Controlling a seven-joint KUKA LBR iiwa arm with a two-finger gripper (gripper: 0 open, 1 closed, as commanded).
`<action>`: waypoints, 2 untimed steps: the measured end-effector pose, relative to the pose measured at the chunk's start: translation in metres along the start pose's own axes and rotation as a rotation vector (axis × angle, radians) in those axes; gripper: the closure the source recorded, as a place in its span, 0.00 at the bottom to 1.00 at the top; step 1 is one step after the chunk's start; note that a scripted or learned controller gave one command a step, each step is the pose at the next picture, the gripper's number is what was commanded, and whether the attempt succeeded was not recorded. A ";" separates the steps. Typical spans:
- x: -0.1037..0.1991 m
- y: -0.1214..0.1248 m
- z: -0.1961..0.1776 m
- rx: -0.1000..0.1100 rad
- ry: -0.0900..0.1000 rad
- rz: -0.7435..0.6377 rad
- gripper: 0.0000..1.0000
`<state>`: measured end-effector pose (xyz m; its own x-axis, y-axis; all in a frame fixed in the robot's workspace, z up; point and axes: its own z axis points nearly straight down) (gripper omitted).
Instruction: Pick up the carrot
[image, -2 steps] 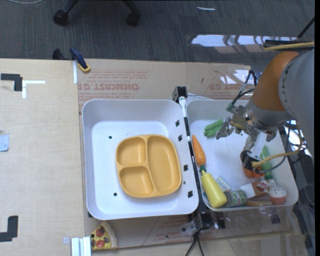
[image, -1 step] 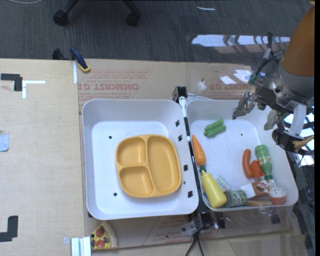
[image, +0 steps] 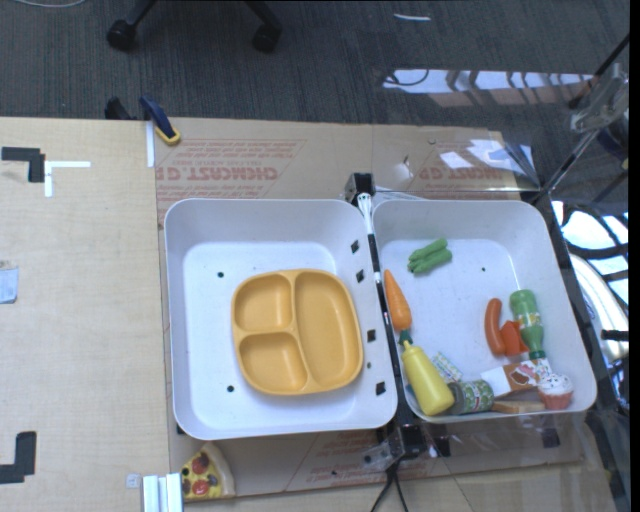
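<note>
Orange carrot against right bin's left wall, yellow bottle touching its tip

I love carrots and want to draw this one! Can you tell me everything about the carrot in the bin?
The carrot is a small toy, orange with a smooth plastic look, and a bit of green at its lower end. It lies flat in the right bin, tight along the bin's left wall, its thin tip pointing to the far side. Its green end meets the yellow mustard bottle just below it. Nothing grips it.
</note>
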<state>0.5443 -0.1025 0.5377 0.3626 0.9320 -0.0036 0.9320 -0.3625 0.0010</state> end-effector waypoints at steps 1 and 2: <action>0.016 0.098 -0.001 0.004 -0.001 0.179 0.00; 0.030 0.081 -0.001 0.007 -0.002 0.541 0.00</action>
<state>0.6310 -0.1036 0.5388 0.7908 0.6120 -0.0062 0.6120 -0.7909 -0.0033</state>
